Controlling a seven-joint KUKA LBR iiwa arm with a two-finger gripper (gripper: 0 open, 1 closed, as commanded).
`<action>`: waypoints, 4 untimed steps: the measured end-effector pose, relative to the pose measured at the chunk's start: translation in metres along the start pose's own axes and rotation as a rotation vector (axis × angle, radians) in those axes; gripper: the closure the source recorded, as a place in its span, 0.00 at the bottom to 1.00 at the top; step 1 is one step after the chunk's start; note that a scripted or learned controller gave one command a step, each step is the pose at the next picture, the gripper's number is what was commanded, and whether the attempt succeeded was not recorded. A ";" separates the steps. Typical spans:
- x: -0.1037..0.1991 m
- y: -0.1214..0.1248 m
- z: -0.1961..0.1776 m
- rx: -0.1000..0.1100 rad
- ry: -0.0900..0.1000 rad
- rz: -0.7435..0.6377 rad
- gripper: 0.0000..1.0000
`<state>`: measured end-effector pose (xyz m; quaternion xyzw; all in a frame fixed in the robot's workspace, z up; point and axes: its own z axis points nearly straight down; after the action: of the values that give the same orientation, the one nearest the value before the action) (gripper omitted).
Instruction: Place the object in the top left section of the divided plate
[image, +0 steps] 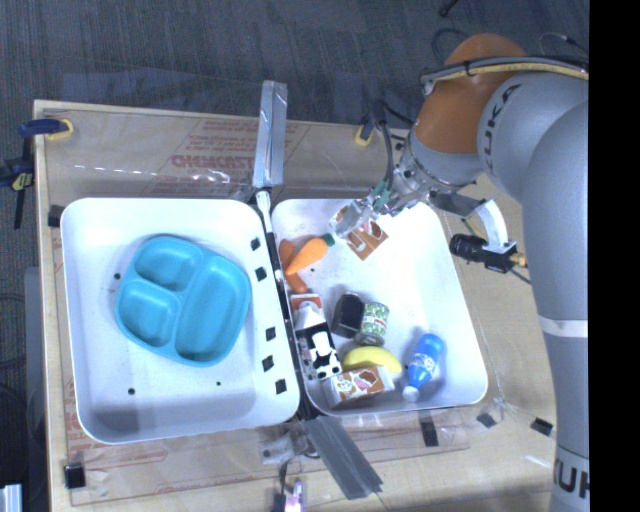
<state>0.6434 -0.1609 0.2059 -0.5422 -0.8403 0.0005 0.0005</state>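
The blue divided plate (185, 298) lies in the left white bin (100, 400), with two small sections on its left and one large section on its right. My gripper (372, 215) hangs over the back of the right bin (455, 290), far to the right of the plate. Its fingers look shut on a small brown-and-white carton (367, 238), which hangs tilted just below them.
The right bin holds a carrot (305, 254), a black object (347, 313), a green can (374, 320), a banana (372, 358), a blue bottle (424, 362), a cow-patterned carton (320, 350) and a brown carton (362, 381). A ridge (272, 300) divides the two bins.
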 end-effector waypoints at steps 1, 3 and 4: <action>0.057 0.040 0.011 0.001 0.001 -0.057 1.00; 0.192 0.101 0.014 0.002 0.001 -0.525 1.00; 0.267 0.078 -0.009 0.001 0.000 -0.771 1.00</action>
<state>0.6045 0.1141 0.2144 -0.1865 -0.9825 0.0007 0.0008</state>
